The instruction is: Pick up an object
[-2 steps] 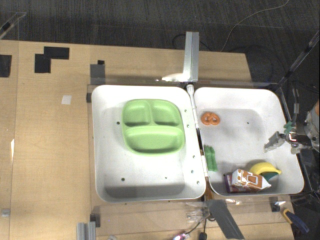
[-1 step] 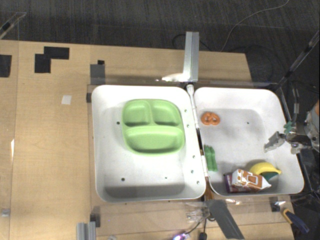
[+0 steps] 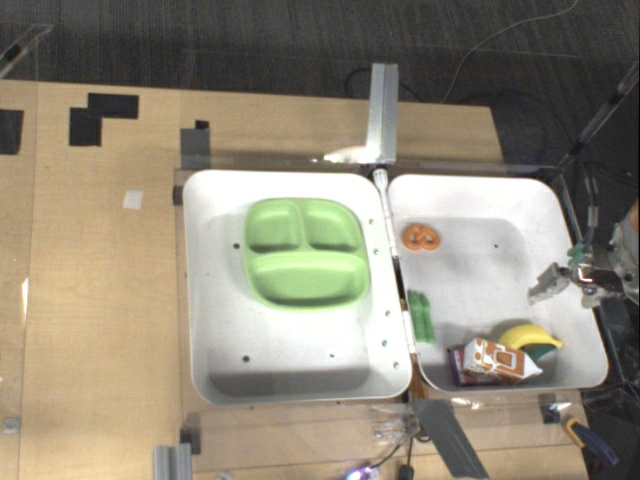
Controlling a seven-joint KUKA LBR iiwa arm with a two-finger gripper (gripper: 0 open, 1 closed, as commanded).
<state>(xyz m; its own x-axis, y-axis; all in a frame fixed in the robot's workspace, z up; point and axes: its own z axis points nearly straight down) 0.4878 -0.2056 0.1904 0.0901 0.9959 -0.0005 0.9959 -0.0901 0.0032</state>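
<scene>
The right bin (image 3: 470, 198) holds a small orange pretzel-shaped piece (image 3: 420, 236) near its back left. A green stick-like object (image 3: 420, 316) lies along the bin's left wall. A brown and white carton (image 3: 492, 361) lies at the front, touching a yellow banana (image 3: 532, 340) on its right. My gripper (image 3: 552, 283) reaches in over the bin's right side, above and slightly behind the banana. Nothing shows in its grasp.
The left bin (image 3: 215, 268) holds a green divided plate (image 3: 304, 251) in its middle. A metal post (image 3: 384, 108) stands behind the seam between the bins. Cables and arm parts (image 3: 610, 268) crowd the right edge of the bench.
</scene>
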